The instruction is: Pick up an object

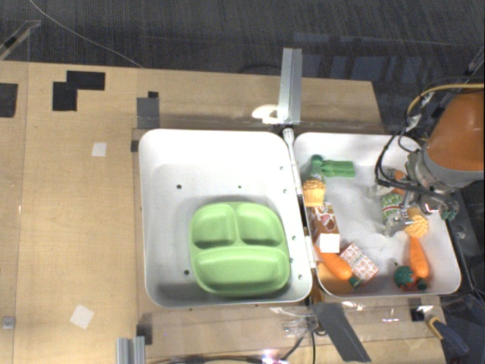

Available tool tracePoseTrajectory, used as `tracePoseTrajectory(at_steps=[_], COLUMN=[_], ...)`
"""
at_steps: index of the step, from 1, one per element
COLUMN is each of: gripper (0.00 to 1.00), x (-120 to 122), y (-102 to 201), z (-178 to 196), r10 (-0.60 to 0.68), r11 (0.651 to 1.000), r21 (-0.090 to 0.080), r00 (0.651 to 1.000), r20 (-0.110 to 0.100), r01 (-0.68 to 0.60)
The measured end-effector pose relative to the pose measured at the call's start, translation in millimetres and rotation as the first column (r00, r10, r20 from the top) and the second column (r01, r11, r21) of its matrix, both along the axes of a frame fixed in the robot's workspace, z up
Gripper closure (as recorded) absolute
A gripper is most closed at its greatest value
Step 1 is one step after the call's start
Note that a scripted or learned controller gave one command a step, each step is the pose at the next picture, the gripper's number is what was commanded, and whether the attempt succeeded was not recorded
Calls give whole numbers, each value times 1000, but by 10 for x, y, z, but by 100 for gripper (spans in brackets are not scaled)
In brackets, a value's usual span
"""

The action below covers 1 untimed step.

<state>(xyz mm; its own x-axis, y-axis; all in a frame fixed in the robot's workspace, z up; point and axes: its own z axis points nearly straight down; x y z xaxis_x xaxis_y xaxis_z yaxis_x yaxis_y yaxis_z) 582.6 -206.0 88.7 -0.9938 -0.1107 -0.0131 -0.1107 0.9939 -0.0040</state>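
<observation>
The right bin (356, 158) holds several toy foods. A green piece (331, 167) lies at its far left, with a yellow-orange piece (314, 192) and a brown packet (324, 220) below it. Toward the front are a white block (330, 243), an orange carrot (336, 266) and a pink patterned box (363, 264). A second carrot (418, 258) and a red-green piece (406, 279) lie at the front right. My gripper (400, 212) hangs low over the right side of this bin, just left of a yellow piece (417, 223). Small items under it are partly hidden.
The left bin (174, 165) carries a green divided plate (239, 247) toward its front. A metal post (291, 86) stands behind the wall between the bins. The arm's orange band (458, 135) and cables overhang the right bin's far right corner.
</observation>
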Motion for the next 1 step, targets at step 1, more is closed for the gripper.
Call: tracePoseTrajectory(at_steps=[1], gripper=[0], x=[-486], y=[-1], z=[11], r10=[1], r11=[1000], r21=[-1], r00=[1000], r20=[0], r01=[-1])
